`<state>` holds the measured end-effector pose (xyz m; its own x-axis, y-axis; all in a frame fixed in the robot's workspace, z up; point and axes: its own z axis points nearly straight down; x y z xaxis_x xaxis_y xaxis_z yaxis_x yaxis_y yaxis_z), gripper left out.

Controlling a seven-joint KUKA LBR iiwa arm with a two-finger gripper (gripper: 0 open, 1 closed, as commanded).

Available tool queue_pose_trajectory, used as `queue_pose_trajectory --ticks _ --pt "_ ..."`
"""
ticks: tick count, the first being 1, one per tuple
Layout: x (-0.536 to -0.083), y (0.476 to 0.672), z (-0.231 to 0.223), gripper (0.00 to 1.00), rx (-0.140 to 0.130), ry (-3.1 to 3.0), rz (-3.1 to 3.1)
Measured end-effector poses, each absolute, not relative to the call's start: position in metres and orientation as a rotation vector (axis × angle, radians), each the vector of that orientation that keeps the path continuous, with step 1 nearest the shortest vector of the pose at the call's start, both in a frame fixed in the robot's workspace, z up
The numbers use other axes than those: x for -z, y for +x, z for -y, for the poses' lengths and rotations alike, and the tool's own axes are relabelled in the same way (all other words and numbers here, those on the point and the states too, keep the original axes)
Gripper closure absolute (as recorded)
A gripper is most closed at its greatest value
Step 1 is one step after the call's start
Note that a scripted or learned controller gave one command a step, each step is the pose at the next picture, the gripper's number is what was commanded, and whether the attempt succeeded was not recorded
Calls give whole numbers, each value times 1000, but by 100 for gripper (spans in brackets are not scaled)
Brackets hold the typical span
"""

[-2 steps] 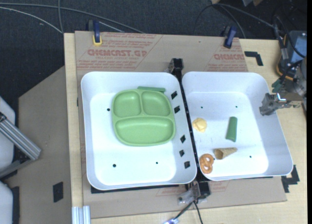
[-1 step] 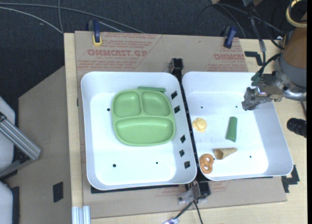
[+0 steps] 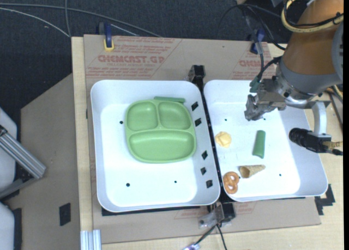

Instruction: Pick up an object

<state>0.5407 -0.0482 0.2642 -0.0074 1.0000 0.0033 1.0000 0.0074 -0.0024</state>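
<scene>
Pincer (image 3: pixel 254 114) hovers over right bin (image 3: pixel 305 189); I cannot tell its state. Risk: descent lands on bare floor, missing green stick (image 3: pixel 259 144) nearby.

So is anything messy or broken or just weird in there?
Nothing looks broken or spilled. The green divided plate lies flat in the left bin. In the right bin, the pretzel, cone, yellow piece and green stick lie scattered apart, below the gripper.
</scene>
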Motion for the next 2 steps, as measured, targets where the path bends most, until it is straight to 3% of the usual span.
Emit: queue_pose_trajectory --ticks 2 --pt "-251 585 -60 100 4 -2213 2228"
